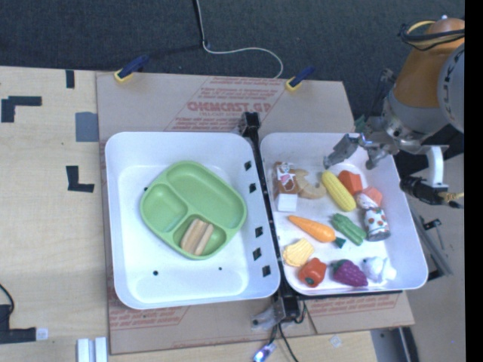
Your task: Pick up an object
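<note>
The arm (423,74) enters from the right edge, high in the picture. An orange band sits above its grey wrist. From the wrist it slants down and to the left. The tool (355,151) is at its lower end and points left. Two dark fingers (337,153) are spread apart with a clear gap between them. Nothing sits between the fingers.

You look down on a pale wooden bench (45,225) marked with black tape (21,105), a printed cardboard sheet (223,104) clamped on top. Behind it lies dark carpet (90,13), crossed by a thin white cable (241,50).
</note>
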`<state>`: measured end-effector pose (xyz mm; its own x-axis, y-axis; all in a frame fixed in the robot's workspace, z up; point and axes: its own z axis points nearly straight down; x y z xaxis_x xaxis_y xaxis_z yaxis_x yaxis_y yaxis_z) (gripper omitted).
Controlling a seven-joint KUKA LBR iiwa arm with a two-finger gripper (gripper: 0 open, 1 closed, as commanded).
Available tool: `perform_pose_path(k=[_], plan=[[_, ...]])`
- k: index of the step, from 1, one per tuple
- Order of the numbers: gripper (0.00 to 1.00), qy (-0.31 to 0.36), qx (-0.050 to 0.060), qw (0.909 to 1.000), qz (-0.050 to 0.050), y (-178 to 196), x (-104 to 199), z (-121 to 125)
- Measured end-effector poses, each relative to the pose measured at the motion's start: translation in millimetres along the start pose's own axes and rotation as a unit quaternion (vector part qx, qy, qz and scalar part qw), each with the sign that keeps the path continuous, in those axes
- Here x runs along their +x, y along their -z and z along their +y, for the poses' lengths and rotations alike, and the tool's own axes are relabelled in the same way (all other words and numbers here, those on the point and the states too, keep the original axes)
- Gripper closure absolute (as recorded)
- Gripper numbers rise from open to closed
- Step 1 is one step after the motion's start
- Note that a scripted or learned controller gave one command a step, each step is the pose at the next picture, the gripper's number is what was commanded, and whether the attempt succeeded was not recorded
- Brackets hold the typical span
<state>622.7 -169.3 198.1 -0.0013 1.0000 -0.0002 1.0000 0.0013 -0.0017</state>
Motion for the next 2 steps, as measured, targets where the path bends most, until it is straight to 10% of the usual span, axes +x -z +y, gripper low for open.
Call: perform_pose_path(k=[2], plan=[[0.0, 0.002, -0.006, 1.0, -0.001, 226, 47, -91]])
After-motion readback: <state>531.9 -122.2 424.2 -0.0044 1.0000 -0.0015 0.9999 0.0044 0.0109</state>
